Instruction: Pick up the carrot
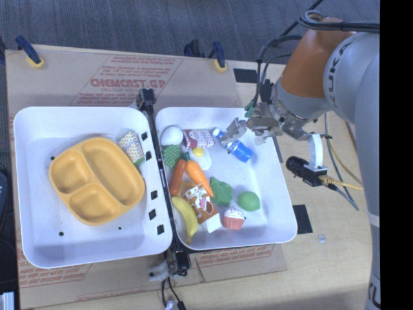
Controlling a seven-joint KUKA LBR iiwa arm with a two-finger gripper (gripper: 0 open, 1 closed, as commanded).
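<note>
Well, from my seat I count two orange carrots in the right bin point(274, 173), lying close together near its left wall. One carrot point(177, 176) is a plain smooth orange taper running nearly straight up and down in the view, leaning a little, with its upper end beside a green leafy piece point(171, 155). A second carrot point(199, 177) lies just to its right, slanted from upper left to lower right, its lower end over a printed snack packet point(201, 202). Below them sits a banana point(186, 217), and nearby a green round fruit point(248, 201) and a cupcake point(233, 219).

My claw point(240, 133) hangs over the upper right part of the same bin, well apart from both carrots. A blue bottle point(238, 149) lies just under it; I cannot tell whether the claw touches or grips it, nor how wide it stands. The left bin point(39, 237) holds a yellow divided plate point(64, 173). Both bins rest on the counter point(322, 250).
</note>
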